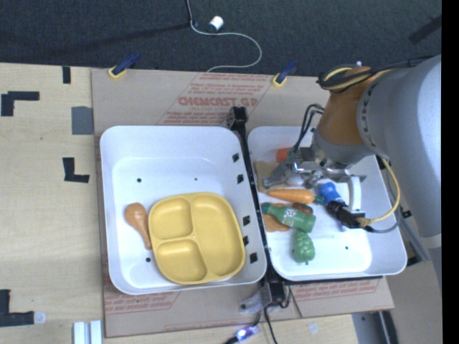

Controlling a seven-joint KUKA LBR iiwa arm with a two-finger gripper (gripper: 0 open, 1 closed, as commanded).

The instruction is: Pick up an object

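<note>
My gripper (295, 172) hangs low in the right bin (373, 264), near its back left part, over a pile of toy food. Just below it lies an orange carrot (290, 196). A green bottle (290, 216) lies in front of the carrot, and a green lumpy vegetable (303, 247) sits nearer the front. A red piece (285, 153) peeks out behind the gripper, and a tan piece (266, 171) lies to its left. The view does not show anything held.
The left bin (143, 149) holds a yellow divided plate (195, 236) and an orange drumstick-shaped toy (136, 219) at its left. The grey arm (401, 120) covers the right bin's back right corner. A black divider clip (237, 117) stands between the bins.
</note>
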